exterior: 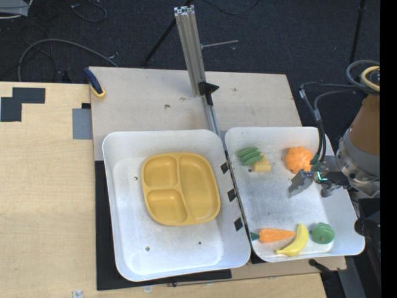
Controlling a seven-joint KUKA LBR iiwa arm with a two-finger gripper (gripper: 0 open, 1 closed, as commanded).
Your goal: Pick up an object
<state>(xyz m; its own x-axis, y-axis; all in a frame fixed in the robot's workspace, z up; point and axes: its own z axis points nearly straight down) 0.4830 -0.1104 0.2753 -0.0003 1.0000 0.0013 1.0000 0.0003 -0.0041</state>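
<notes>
A pale wooden bench (43, 185) stands over dark carpeted floor (124, 17) strewn with cables (49, 45).

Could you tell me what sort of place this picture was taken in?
Most likely a robotics lab set up for grasping trials. A robot arm reaches over two shallow white bins on a bench; the right bin holds toy food such as a banana, and loose cables trail across the dark floor behind.
</notes>
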